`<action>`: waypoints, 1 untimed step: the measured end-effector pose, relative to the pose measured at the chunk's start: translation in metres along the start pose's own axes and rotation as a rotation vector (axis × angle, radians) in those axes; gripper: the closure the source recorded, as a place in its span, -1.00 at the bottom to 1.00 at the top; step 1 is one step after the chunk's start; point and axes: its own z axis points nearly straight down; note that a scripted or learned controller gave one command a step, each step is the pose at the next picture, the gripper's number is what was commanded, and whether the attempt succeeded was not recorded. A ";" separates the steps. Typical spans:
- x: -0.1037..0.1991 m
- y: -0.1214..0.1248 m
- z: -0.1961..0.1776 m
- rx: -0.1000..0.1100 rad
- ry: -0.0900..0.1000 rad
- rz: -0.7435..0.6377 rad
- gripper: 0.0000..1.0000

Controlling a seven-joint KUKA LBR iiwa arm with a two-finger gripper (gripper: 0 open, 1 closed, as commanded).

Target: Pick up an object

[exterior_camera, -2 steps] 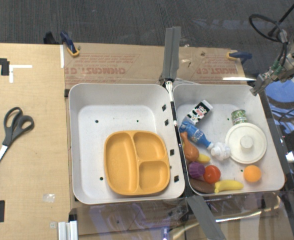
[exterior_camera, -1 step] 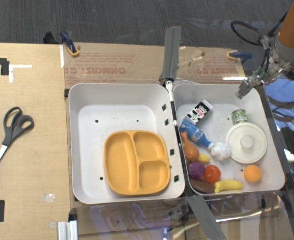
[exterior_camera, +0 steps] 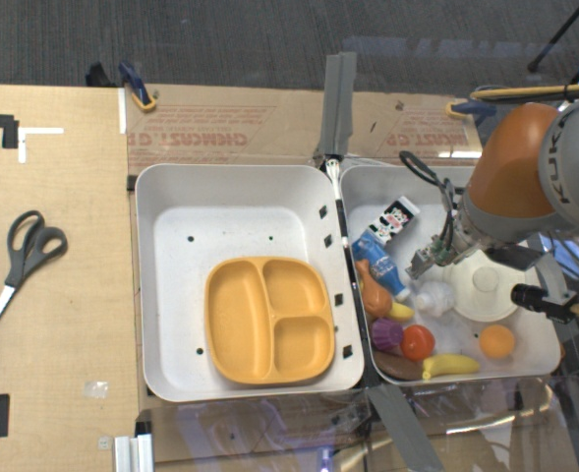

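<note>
The right bin [exterior_camera: 540, 362] holds several small items. Among them are a blue bottle [exterior_camera: 380, 260], a black-and-white pack [exterior_camera: 398, 216], a red tomato [exterior_camera: 418, 341], a purple grape bunch [exterior_camera: 387, 335], a yellow banana [exterior_camera: 450, 365] and an orange [exterior_camera: 497, 341]. An orange-brown piece [exterior_camera: 375, 295] and a small yellow piece [exterior_camera: 400, 311] lie beside the bottle. My gripper [exterior_camera: 474, 288] hangs low over the middle of this bin, right of the bottle and above the tomato. Its white wrist body covers what lies beneath it.
The left bin [exterior_camera: 161, 264] holds a yellow divided plate [exterior_camera: 269, 319]. Scissors [exterior_camera: 19, 259] lie on the wooden bench at far left. The grey arm with its orange band [exterior_camera: 513, 160] crosses the right bin's far right corner. A brown dish edge [exterior_camera: 399, 368] sits under the fruit.
</note>
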 end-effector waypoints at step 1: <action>0.012 0.011 0.009 0.001 0.000 0.321 1.00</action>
